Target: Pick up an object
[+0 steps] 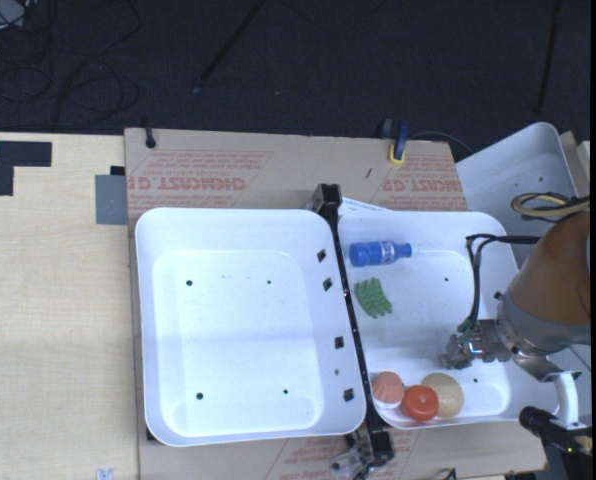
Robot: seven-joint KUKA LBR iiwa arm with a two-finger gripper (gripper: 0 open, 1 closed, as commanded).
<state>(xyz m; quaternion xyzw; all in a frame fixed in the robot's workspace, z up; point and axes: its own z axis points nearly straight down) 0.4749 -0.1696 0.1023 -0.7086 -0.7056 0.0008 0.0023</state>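
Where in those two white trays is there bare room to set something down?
The left bin has a bare floor. In the right bin, bare floor lies between the blue bottle, the green toy and the arm. Its near corner is crowded with three round objects.

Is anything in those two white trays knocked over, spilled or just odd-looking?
Nothing looks spilled or broken. The small blue plastic bottle lies on its side in the right white bin, and three round items crowd its near corner: a red ball, a tan ball and a pink-and-white piece.
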